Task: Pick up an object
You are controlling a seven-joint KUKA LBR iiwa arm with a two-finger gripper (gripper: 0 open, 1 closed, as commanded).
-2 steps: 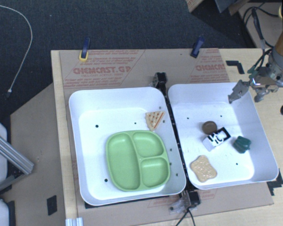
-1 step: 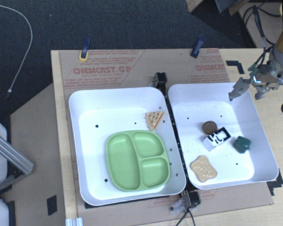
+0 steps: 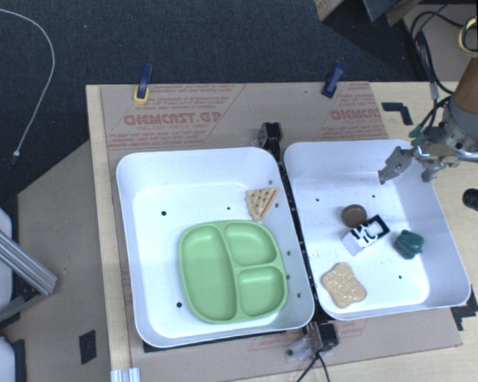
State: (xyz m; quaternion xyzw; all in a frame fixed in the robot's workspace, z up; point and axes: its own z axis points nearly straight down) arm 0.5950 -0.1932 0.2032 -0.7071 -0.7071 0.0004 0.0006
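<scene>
The claw (image 3: 412,164) hangs over the far right part of the right bin (image 3: 317,168), near its back rim; whether it stands wide or narrow cannot be told from this slant, and nothing shows in its grip. The grey arm (image 3: 465,113) enters from the right edge above it.

Nearer in the same bin, well apart from the claw, lies a cluster of small things. A round brown disc (image 3: 354,215) sits near the middle of the bin, and just in front of it, touching or nearly so, is a black-and-white block (image 3: 365,235). To the right of that block lies a small teal object (image 3: 409,243), close to the right wall. Nearer the front rim rests a tan piece shaped like a slice of toast (image 3: 343,285).

In the left bin (image 3: 144,182) a green divided plate (image 3: 231,270) takes up the front centre, with three compartments. Behind it, by the bin's right wall, lies a tan waffle-patterned wedge (image 3: 261,201).

Both bins sit on a brown board (image 3: 219,108) with red lettering covering the worktop, held at its far edge by two clamps (image 3: 143,85).
</scene>
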